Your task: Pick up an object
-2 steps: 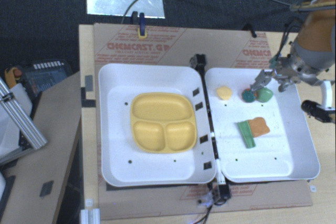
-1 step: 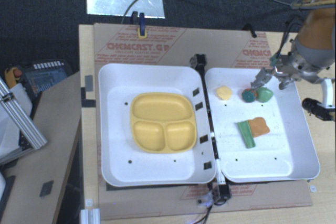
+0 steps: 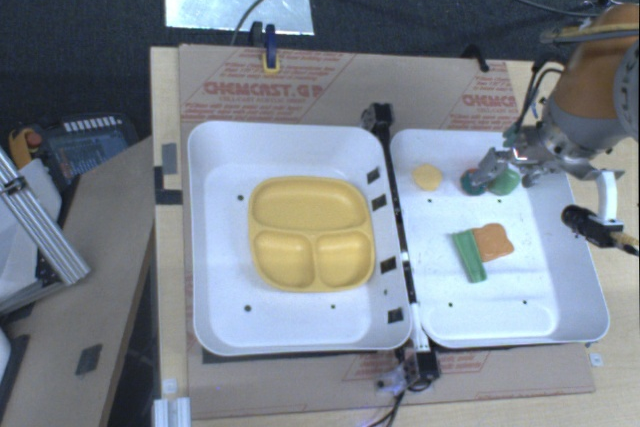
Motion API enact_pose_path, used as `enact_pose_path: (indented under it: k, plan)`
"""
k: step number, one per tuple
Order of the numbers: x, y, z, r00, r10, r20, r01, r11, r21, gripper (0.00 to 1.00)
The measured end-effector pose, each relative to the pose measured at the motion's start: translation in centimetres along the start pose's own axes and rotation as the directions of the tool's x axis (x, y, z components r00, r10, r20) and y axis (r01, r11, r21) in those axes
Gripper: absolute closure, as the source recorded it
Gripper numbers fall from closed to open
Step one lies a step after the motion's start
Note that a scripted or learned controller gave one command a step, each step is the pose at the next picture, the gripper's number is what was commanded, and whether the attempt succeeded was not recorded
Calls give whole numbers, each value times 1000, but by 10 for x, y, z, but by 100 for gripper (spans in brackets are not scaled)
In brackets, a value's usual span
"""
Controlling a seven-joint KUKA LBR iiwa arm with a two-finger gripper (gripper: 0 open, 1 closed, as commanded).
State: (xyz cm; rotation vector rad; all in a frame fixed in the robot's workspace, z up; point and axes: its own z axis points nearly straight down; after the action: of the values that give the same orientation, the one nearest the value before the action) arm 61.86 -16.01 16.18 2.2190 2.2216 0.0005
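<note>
We see two white bins side by side. The left bin holds a yellow tray with three compartments. In the right bin a small yellow disc lies at the far left, and nearer to us a green block touches an orange piece on its right. The arm reaches in from the right, and its gripper sits low at the far side, by a green object. We cannot tell whether the gripper grasps it or how its jaws stand.
</note>
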Motion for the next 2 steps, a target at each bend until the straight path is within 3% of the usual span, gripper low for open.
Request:
enact_pose_path:
  k: [1,2]
  plan:
    - [8,-6,55,1000,-1,-1,1,1000,1,0]
    - [8,-5,78,1000,0,-1,0,1000,1,0]
